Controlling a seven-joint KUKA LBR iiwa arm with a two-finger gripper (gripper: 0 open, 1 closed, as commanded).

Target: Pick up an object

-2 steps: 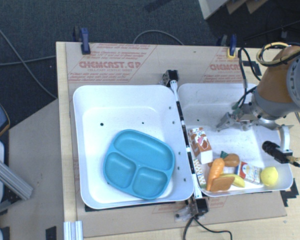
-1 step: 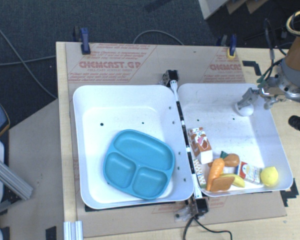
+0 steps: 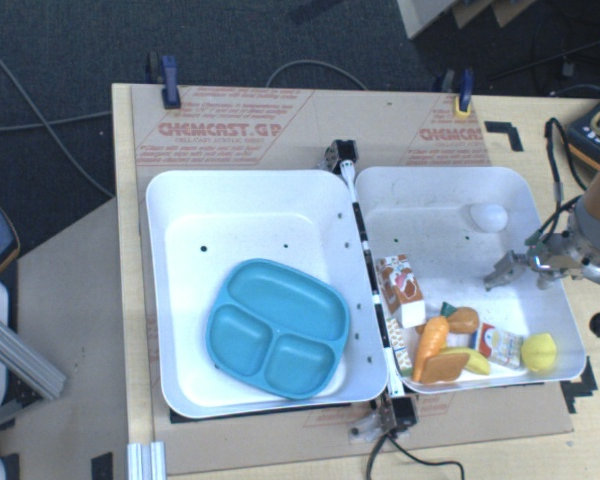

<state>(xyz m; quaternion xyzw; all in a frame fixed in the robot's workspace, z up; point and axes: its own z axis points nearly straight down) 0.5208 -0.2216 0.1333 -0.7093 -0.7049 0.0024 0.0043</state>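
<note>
We see the gripper (image 3: pixel 507 271) open, holding nothing, over the right bin (image 3: pixel 420 190), poised above the toy food (image 3: pixel 450 343).

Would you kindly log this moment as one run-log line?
tool: open, over right bin, holding nothing | toys clustered at near edge | white ball far corner | blue plate in left bin

Grey metal claw (image 3: pixel 504 271) — slim pointed fingers, dark cables looped above a pale wrist

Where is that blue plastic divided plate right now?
The blue plastic divided plate lies in the left white bin, towards its front, across the divider from the toy food pile.
</note>
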